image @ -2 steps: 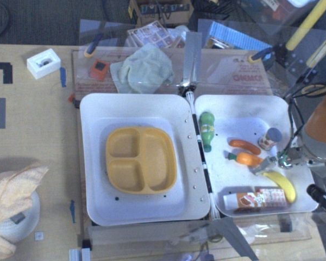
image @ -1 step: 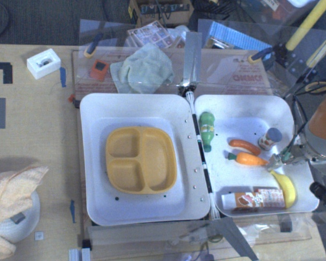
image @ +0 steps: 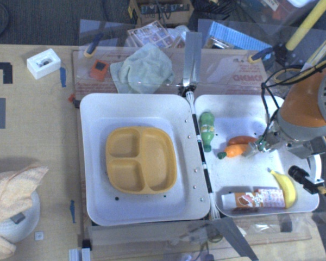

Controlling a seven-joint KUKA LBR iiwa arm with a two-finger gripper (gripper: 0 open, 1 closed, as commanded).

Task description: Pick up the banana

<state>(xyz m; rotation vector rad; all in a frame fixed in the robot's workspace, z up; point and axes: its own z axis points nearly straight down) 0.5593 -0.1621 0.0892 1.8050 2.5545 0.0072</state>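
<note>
The yellow banana [image: 286, 187] lies in the right-hand shallow white bin [image: 236, 113], near that bin's front right corner, its dark-tipped end pointing toward the bin's middle and its other end resting against a clear plastic tube with an orange and white label [image: 254, 199] that lies along the front wall. Further back in the same bin a small green plastic bottle [image: 207, 129] lies beside the left wall, and an orange toy carrot with a green tip [image: 236, 147] sits near the centre. The grey arm with its orange band [image: 308, 105] hangs over the right side of this bin, and its gripper [image: 267, 144] sits low just beside the carrot, well apart from the banana; how far it is open cannot be told. The left-hand white bin [image: 92, 162] holds a yellow divided plastic plate [image: 141, 159]. Behind the bins a pale green crumpled cloth [image: 144, 68] lies on the tabletop [image: 32, 124].
</note>
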